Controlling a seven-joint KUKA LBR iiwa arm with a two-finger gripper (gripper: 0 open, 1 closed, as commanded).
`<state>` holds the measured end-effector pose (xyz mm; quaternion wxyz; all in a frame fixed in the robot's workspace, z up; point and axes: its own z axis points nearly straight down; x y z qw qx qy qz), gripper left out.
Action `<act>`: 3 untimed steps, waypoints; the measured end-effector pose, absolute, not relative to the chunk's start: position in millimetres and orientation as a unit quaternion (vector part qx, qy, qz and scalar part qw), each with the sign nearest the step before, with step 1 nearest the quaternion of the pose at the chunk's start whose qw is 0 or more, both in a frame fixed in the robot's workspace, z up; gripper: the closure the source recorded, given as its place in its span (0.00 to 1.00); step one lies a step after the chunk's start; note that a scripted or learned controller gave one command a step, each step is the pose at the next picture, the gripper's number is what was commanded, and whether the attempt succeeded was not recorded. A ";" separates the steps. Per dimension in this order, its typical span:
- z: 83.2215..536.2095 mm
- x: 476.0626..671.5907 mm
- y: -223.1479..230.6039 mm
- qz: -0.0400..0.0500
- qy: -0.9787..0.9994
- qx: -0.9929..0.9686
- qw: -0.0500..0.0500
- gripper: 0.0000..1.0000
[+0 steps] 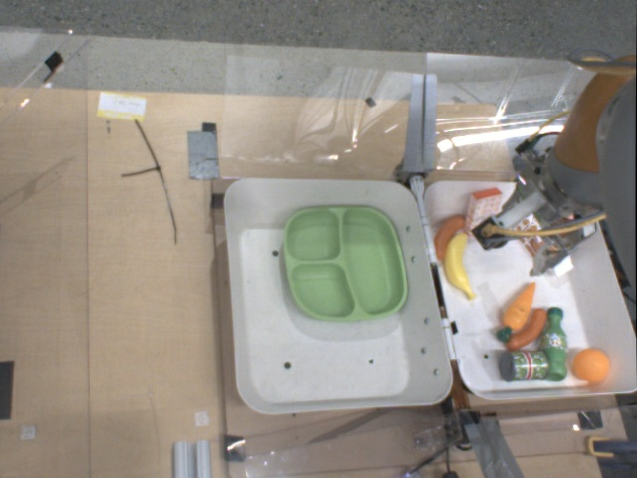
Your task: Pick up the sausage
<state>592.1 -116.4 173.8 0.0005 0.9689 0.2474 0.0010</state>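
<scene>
Start at the far left: the green divided plate point(345, 263) sits in the left bin point(249, 366), well away to the gripper's left, and it plays no part in this job. Moving right across the divider into the right bin point(607, 267), you meet an orange-red curved piece point(449, 233) and a banana point(459, 268) touching it, both to the gripper's left. A small red and white carton point(485, 205) lies nearer the gripper, up and to its left.

The gripper point(549, 252) hangs over the upper part of the right bin with nothing visibly in it. From this slant you cannot tell whether it is apart or together.

The sausage point(528, 329), a reddish-brown stub, lies below the gripper and slightly to its left, toward the near side of the bin. It is wedged between a carrot point(519, 305) touching it on the gripper's side and a green bottle point(554, 333) just to its right. A dark can point(527, 366) lies just beyond it, and an orange point(591, 364) sits further right.

By my reading you are at the approach step, with the pick not yet made. The next move calls for bringing the gripper toward the near edge until it is over the sausage, then lining it up across the sausage's short width. The descent needs care, because the carrot and bottle crowd both sides.
</scene>
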 end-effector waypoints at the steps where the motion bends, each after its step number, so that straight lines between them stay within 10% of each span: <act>1: 190.8 540.9 -106.8 0.001 0.132 0.991 0.000 0.00; 2: 193.2 654.8 -74.9 0.001 0.151 0.988 0.000 0.00; 3: 234.0 598.4 -129.3 0.002 0.104 0.995 0.000 0.00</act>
